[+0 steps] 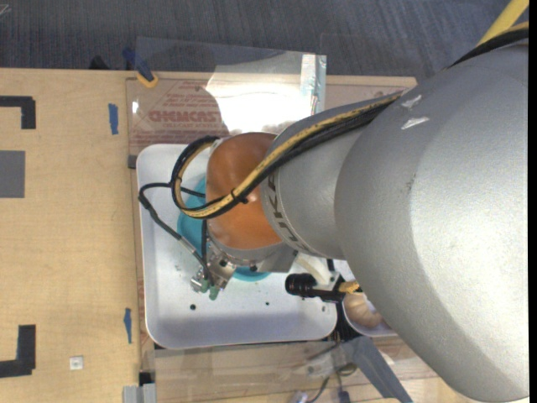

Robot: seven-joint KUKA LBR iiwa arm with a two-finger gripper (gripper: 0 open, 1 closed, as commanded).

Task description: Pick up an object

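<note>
Camera view is showing one white bin [168,309] sitting on the desk [67,250], the tool [205,282] hanging low above its floor; finger state unclear, one teal object [252,269] touching it

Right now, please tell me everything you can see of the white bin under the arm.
The white bin is a shallow tray with rounded corners and a low rim; it looks like smooth plastic. It lies flat on the bench. The arm covers much of it, and the gripper hangs low over its floor. A few small dark specks mark the bare floor.
</note>
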